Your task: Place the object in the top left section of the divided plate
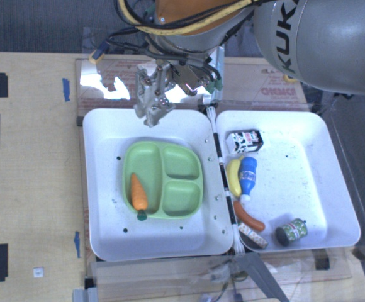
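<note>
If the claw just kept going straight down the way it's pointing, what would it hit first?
Probably the bare floor of the left bin. The claw points down over that bin's back edge, short of the green plate and the carrot. Depth is hard to judge from this slanted view.

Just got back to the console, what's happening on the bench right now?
The arm's claw hangs over the far rim of the left bin, above the green divided plate. A toy carrot lies in the plate's long left section; the two right sections hold nothing. The right bin holds a small cow-print carton, a banana, a blue bottle, a sausage, a brush and a dark green can, all untouched.
</note>
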